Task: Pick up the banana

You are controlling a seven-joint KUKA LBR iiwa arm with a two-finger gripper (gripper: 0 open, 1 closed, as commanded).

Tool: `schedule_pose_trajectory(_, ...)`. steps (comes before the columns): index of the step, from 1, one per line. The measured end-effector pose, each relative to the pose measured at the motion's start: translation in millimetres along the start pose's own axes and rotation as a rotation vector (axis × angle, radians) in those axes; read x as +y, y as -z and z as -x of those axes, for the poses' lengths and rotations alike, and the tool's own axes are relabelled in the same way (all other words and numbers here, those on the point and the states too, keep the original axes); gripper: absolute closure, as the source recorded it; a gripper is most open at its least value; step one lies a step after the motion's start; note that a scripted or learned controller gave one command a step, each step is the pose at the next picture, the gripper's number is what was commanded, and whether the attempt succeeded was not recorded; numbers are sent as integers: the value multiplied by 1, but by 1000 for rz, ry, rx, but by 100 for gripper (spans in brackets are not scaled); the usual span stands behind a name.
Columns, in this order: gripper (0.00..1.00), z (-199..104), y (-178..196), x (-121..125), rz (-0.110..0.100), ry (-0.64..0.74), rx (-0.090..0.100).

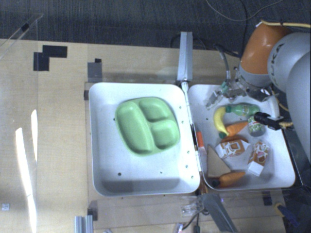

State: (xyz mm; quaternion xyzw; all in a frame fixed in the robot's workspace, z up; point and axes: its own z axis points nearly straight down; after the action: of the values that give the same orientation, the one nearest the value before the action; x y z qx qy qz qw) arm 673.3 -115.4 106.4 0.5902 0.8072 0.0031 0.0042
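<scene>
Camera view: carrot (231, 178) at right bin's (286, 177) six o'clock edge. Banana (220, 120) lies at ten o'clock, beside green bottle (241, 109). Gripper (228, 90) hovers just above it; grip state perhaps indiscernible. Left bin (104, 178) holds green tray (146, 125).

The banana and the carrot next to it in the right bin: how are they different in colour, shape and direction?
The banana is yellow with a green tip; the carrot is orange. The banana is curved, while the carrot is straight and tapers to a point. The banana runs up and down in the camera view; the carrot lies nearly across it, tilted. Both lie in the right bin, close together, and neither is in the gripper.
</scene>
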Motion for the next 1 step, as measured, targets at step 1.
schedule_pose_trajectory(1, 0, -10, -18, -42, 0, 94, 0)
